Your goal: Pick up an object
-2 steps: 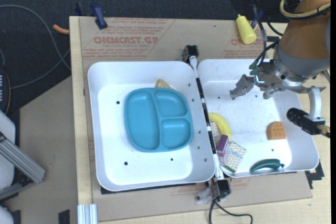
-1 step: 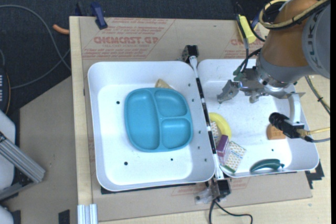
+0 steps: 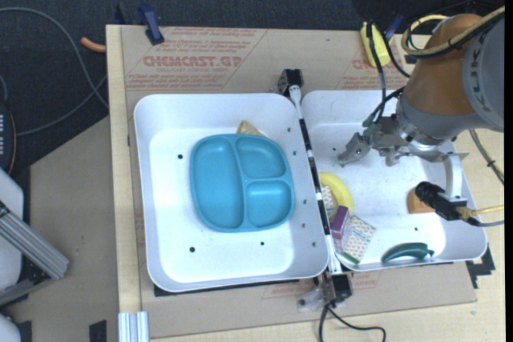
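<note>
My gripper [image 3: 370,156] hangs over the back of the right bin [image 3: 337,104], below the orange-banded wrist. Its two grey fingers [image 3: 351,150] are spread apart, open, with bare bin floor between them. In front of it, by the bin's left wall, lies a yellow rounded object [image 3: 337,190]. A purple block [image 3: 339,219] and a patterned packet [image 3: 358,236] sit nearer the front. At the front edge rests a green ring-shaped item [image 3: 407,254]. An orange object [image 3: 418,202] lies at the right, partly hidden by a black piece.
The left bin [image 3: 160,172] holds a blue divided plate [image 3: 240,180] with a tan object [image 3: 248,126] peeking out behind it. A black divider rail [image 3: 309,164] runs between the bins. Cables and a yellow item [image 3: 375,44] lie behind the right bin.
</note>
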You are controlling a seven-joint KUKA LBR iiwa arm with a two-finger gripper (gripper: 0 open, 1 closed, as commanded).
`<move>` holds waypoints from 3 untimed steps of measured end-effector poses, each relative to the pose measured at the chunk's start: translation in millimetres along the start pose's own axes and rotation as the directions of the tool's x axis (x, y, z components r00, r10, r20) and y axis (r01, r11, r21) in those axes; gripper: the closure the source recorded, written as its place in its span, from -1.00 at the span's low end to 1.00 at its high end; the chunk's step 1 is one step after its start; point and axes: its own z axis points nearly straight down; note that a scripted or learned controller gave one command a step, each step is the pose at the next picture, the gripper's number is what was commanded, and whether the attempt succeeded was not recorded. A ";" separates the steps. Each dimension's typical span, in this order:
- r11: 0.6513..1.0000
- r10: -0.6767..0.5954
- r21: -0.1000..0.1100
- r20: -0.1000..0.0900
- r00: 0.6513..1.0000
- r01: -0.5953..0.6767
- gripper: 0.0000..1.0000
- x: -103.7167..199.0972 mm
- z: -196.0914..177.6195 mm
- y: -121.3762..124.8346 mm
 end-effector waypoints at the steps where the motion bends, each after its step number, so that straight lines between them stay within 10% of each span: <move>1: 1.000 -0.001 -0.001 0.000 1.000 0.001 -1.00 -0.5 64.4 -7.4; 2: 1.000 0.000 -0.001 0.000 1.000 0.000 -1.00 -15.7 64.0 -60.0; 3: 1.000 0.000 -0.005 0.000 1.000 0.000 1.00 -15.0 53.9 -59.0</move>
